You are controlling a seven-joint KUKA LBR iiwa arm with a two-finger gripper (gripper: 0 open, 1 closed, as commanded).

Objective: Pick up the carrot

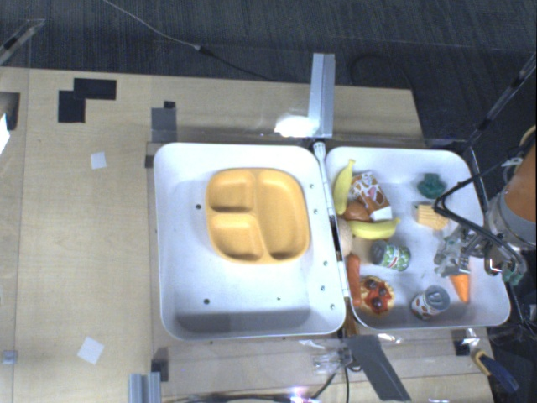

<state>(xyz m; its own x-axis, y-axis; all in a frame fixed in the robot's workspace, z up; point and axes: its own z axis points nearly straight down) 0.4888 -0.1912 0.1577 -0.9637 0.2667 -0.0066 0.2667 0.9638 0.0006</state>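
Observation:
The carrot (461, 287) is a small orange cone lying near the front right corner of the right bin (495, 313). My gripper (453, 257) hangs low over the bin, just behind the carrot and slightly to its left, with its tip close to the carrot's thick end. From this view I cannot say whether it touches the carrot. The grey arm (513, 212) comes in from the right edge.
The right bin also holds two bananas (343, 188), a pastry (367, 193), a teal item (431, 185), a yellow block (430, 217), a green can (392, 256), a grey can (433, 300), a red sausage (353, 269) and a pizza slice (375, 294). A yellow divided plate (254, 214) sits in the left bin (180, 300).

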